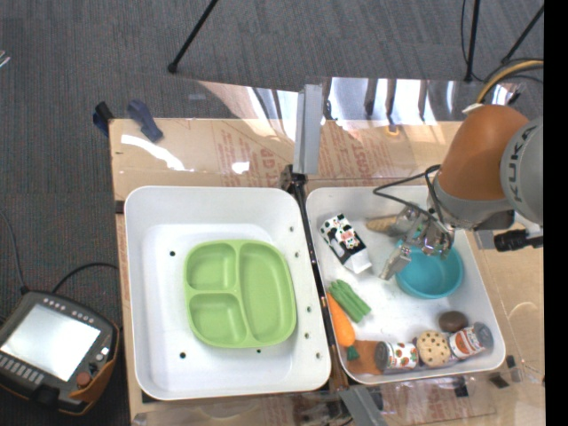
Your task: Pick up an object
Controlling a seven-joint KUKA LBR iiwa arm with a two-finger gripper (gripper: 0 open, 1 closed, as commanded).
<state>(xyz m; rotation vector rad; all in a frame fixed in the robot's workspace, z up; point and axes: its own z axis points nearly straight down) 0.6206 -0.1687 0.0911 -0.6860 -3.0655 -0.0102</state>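
Note:
My gripper (pixel 415 245) hangs low over the right bin (pixel 490 302), at the upper left rim of a blue bowl (pixel 435 279). Nothing shows in its grasp. A cow-patterned milk carton (pixel 346 242) lies just left of it. A tan object (pixel 381 224) sits behind it, partly covered by the wrist cables. Toward the front lie green beans (pixel 351 300), a carrot (pixel 342 325), two small cans (pixel 397 355) (pixel 472 339), a round cookie (pixel 432 349) and a brown lump (pixel 453 320).
The left bin (pixel 151 238) holds a green divided plate (pixel 240 293). A metal post (pixel 308 140) stands behind the gap between the bins. The grey and orange arm (pixel 484 162) fills the upper right. A handheld screen (pixel 53 344) lies on the floor at left.

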